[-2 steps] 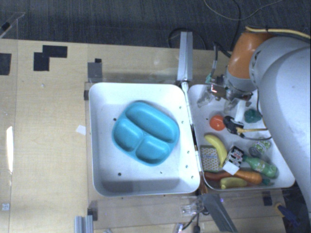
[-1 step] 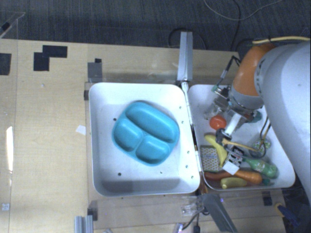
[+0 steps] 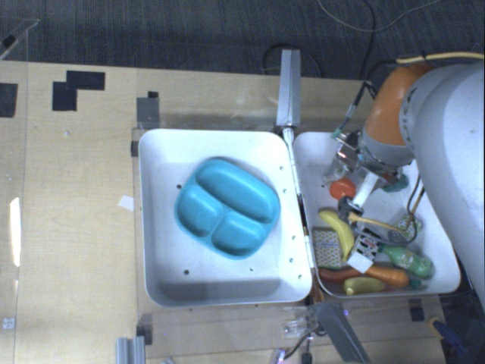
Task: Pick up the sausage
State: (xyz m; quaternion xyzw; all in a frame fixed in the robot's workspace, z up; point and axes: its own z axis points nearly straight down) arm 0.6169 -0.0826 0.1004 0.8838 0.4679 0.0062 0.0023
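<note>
The gripper [image 3: 364, 246] hangs low over the right bin [image 3: 449, 277], just right of the banana [image 3: 338, 233], at the end of the grey arm [image 3: 447, 150] with its orange band [image 3: 390, 111]. Its dark-and-white tip is seen from above against a crowd of toy food, so I cannot tell whether it is spread or closed, and nothing can be seen gripped in it. The tip sits right over the near end of the sausage, but whether they touch is unclear.

The sausage [image 3: 388, 276] is a smooth, orange-red, elongated piece with rounded ends. It lies almost flat, below and to the right of the banana, near the front wall of that bin.

A yellow piece [image 3: 364, 285] lies just below the sausage, lower right of the banana. A green piece [image 3: 410, 261] rests right of the banana, just above the sausage's far end. A small red round piece [image 3: 342, 188] sits above the banana. A mesh-patterned piece [image 3: 326, 246] lies against the banana's lower left side.

Left of the banana, across the bin wall, the left bin [image 3: 159, 203] holds a blue divided tray [image 3: 227, 206].
</note>
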